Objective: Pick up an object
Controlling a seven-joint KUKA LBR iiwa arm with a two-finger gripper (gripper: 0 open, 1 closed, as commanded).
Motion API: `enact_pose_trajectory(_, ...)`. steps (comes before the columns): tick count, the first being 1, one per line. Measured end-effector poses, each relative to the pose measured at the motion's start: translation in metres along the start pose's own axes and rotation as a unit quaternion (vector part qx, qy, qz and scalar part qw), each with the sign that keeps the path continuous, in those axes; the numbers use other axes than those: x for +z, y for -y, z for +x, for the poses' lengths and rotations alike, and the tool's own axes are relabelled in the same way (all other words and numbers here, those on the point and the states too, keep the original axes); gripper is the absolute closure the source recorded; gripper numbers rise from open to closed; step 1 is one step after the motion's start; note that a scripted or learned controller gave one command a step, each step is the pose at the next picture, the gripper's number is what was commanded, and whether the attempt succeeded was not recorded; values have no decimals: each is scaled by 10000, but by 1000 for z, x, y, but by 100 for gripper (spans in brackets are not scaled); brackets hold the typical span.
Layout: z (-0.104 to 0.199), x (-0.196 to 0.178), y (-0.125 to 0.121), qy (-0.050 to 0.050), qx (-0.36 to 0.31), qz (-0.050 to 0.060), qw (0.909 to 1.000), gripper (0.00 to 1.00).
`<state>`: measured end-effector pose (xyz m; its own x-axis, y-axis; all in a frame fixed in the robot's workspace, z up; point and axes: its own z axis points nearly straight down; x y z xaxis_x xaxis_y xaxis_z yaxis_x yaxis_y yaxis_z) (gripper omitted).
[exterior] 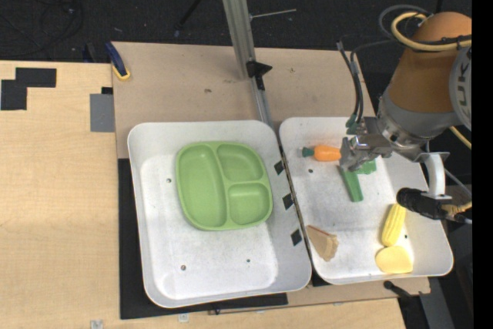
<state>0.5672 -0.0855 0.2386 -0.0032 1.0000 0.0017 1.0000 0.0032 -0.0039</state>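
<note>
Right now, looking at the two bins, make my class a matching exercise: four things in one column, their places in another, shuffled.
Things:
1. green divided plate
2. carrot
3. corn cob
4. brown wedge

Places:
A. right bin, near its front left corner
B. left bin, middle
C. right bin, right side toward the front
D. right bin, back, just left of the gripper

Pairs: 1-B, 2-D, 3-C, 4-A

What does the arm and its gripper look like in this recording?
The arm is grey with a broad orange band above the wrist. Yellow and dark cables loop past its top. The gripper is a small grey metal assembly, with thin dark cables running up beside it.
</note>
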Motion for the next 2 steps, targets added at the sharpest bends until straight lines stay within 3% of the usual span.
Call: enact_pose_trajectory(2, 116, 6, 5, 4, -6, 0, 10000, 100)
